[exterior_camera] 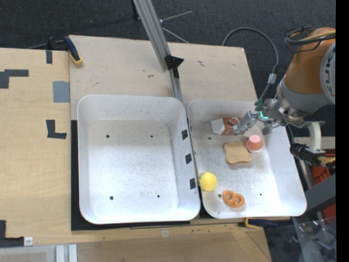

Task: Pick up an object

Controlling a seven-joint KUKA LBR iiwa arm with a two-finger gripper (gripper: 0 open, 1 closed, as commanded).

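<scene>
- Two white bins sit on the bench; the right bin holds a toast slice, pink cup, yellow ball, pretzel and red-white packet.
- Gripper hovers at the packet; whether it is clenched or released cannot be told.
- Risk: crowded items could be nudged, spoiling the grasp.
- The packet's far edge is hidden by the gripper.

Robot lab, bench, 2 white bins

No text, label, brand or number can be read anywhere. The small red-and-white packet in the right bin bears some print, but it is too small and blurred to make out.
</scene>
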